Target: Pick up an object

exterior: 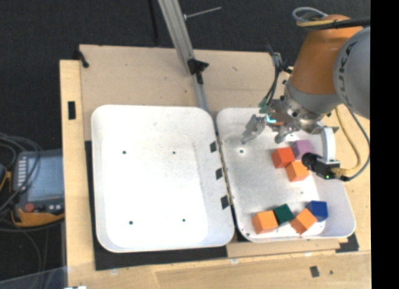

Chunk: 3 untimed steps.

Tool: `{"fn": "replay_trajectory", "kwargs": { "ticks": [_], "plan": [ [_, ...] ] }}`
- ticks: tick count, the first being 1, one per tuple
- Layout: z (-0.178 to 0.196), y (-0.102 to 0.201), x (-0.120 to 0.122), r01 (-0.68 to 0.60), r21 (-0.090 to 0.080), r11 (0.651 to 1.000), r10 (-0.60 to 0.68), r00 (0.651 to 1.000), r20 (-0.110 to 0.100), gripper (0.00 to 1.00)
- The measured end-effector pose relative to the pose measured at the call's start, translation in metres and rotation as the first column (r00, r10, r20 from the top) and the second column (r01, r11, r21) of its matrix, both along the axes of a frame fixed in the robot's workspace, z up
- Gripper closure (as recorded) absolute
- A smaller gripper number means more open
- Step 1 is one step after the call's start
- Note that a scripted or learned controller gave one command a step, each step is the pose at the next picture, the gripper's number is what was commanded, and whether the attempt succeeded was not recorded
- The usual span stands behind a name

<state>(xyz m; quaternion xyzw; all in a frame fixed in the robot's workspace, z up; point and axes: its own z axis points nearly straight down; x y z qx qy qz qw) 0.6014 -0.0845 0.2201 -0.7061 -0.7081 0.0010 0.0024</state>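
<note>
From my station nothing is picked yet: the right bin holds every block, the pincer hangs released and empty over its upper part, nearest the orange block just beside it.

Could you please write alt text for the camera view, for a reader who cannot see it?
A grey and orange arm's gripper hangs open over the right white bin, holding nothing. That bin holds orange blocks, a purple block, a green block and a blue block.

Orange, green, blue, perhaps purple blocks
</note>
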Motion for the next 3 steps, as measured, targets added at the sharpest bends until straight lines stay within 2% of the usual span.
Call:
{"fn": "replay_trajectory", "kwargs": {
  "ticks": [1,3],
  "plan": [
    [0.003,0.0,0.001,0.002,0.0,1.0,-0.002,1.0,0.006,0.0],
    [-0.115,-0.016,-0.006,0.006,-0.004,1.0,-0.006,1.0,-0.001,0.0]
  ]
}}
